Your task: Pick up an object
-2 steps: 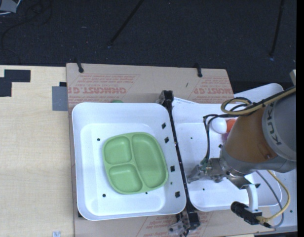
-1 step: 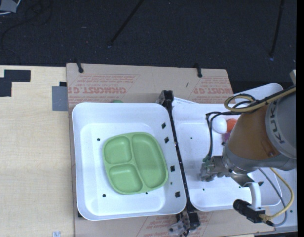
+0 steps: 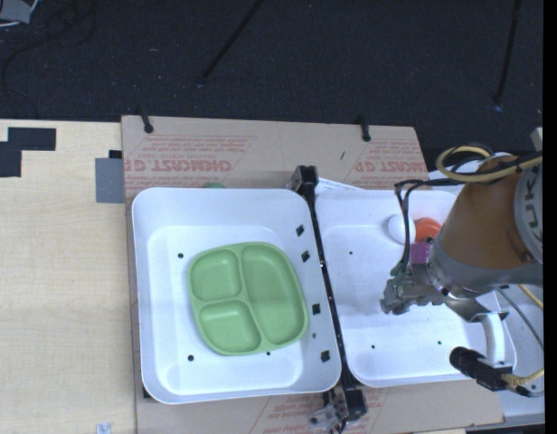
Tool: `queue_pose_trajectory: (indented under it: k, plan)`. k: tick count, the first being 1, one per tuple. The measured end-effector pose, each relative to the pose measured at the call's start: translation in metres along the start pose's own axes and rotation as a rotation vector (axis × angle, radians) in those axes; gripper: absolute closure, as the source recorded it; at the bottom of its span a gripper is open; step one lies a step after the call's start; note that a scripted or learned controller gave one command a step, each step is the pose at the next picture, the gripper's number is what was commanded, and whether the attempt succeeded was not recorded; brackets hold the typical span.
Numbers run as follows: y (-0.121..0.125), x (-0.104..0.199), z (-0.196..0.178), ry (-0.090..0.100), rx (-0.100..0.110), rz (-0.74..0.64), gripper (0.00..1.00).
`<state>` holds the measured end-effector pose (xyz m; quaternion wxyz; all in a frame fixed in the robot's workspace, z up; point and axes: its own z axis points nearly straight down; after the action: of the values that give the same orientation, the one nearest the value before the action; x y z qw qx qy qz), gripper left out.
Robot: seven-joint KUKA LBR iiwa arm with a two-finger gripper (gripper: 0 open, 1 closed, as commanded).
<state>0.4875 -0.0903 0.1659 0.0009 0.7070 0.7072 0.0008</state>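
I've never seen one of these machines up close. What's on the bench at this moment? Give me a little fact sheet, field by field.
left bin: holds a green plate with three compartments, lying flat
right bin: a small orange object near the far wall, partly hidden by the arm
arm: reaches in over the right bin
claw: over the middle of the right bin, apart from the orange object
claw's load: cannot tell

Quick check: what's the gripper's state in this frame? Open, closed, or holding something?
Gripper: cannot be told whether it is open or closed. It hangs low over the right bin, and no held object can be made out.
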Motion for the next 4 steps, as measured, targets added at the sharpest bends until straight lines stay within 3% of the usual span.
queue_pose_trajectory:
  k: [1, 2, 3, 4]
  plan:
    - [0.009, 0.001, -0.046, 0.0, 0.001, 0.0, 1.0]
    - [0.009, 0.0, -0.068, 0.0, 0.002, 0.0, 1.0]
    - [0.019, 0.041, -0.068, 0.002, 0.005, -0.003, 1.0]
    - [0.038, 0.101, -0.069, 0.003, 0.005, -0.006, 1.0]
